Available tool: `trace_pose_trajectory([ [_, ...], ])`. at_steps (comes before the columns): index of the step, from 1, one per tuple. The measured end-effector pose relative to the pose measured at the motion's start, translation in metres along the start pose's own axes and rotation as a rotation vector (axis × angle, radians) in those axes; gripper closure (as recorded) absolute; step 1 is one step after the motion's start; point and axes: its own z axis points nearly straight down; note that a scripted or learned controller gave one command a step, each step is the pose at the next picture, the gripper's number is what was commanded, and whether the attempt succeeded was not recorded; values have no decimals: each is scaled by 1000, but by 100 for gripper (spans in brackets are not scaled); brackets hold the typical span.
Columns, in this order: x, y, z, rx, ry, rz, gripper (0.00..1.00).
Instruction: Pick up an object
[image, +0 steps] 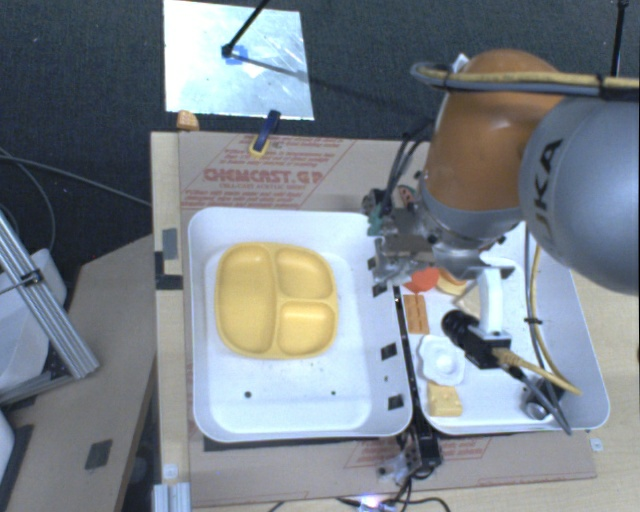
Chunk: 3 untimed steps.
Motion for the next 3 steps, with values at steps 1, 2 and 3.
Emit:
trace_pose_trajectory([
  [1,41,-24,-53,-1,3,-3,100],
  [2,38,-23,-61,-1,0,-4,100],
  [3,38,-23,-61,1,0,-4,0],
])
